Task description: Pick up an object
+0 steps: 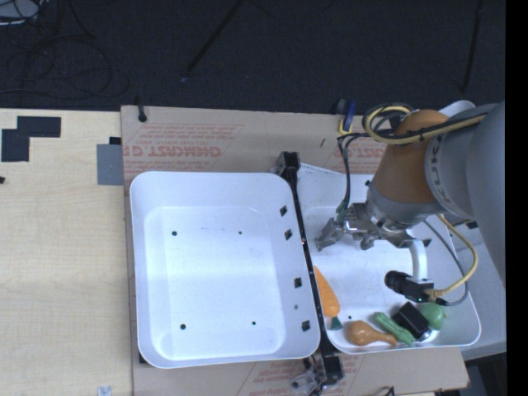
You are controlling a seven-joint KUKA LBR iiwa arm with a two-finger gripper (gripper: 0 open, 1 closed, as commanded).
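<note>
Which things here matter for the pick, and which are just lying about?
For the pick:
- gripper, above the right bin
- orange carrot-shaped piece
- tan pear-shaped piece
- green piece
- small black block

Lying about:
- left bin
- cardboard sheet under both bins
- black clips on the divide

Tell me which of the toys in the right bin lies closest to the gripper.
The orange carrot-shaped toy against the bin's left wall lies closest below the gripper. The tan toy, green toy and black block cluster farther off in the near corner.
</note>
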